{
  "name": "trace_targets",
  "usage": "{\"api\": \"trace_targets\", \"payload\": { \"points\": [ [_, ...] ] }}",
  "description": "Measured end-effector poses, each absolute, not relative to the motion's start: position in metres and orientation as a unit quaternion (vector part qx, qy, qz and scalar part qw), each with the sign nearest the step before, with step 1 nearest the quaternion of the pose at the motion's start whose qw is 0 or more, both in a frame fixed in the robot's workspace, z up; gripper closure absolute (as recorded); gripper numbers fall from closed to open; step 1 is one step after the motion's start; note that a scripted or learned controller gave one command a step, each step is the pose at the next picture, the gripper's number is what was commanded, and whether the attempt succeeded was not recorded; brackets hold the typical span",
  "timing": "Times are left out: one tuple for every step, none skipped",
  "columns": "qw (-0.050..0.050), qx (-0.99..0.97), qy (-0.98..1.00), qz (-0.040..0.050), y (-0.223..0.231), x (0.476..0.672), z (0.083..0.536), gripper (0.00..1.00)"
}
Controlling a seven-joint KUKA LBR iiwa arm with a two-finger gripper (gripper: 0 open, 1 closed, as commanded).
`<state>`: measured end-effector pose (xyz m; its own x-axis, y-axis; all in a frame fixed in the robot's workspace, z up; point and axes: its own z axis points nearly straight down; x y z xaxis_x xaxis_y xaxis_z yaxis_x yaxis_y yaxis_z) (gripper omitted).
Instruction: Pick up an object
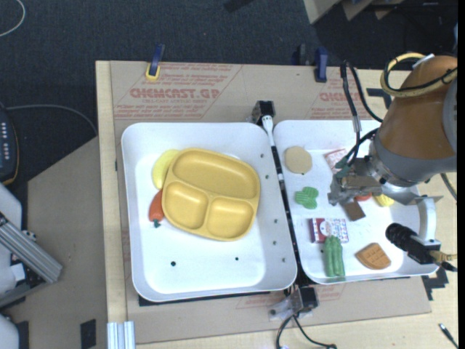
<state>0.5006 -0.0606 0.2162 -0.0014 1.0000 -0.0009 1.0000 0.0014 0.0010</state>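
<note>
Dark carpet surrounds my worktop (pixel 218 86), which carries two white bins. My hand (pixel 351 193) hangs low in the right bin (pixel 320 133), above a brown piece (pixel 354 210); I cannot tell its grip. Nearby lie a green toy (pixel 306 197) and a cookie (pixel 297 160). The left bin (pixel 196 267) holds a yellow tray (pixel 211 193).

The light is even and quite bright, coming from above. The white bins (pixel 138 195) look almost overexposed, with weak glare on the yellow tray (pixel 211 191). Shadows are soft and short. The dark floor (pixel 109 20) stays dim. Small details are slightly blurred.
</note>
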Motion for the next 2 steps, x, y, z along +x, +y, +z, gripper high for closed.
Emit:
{"api": "trace_targets", "payload": {
  "points": [
    [-0.001,0.707,0.707,-0.0006,-0.068,0.495,0.215,1.0],
    [0.002,0.706,0.708,0.001,-0.064,0.504,0.233,1.0]
  ]
}}
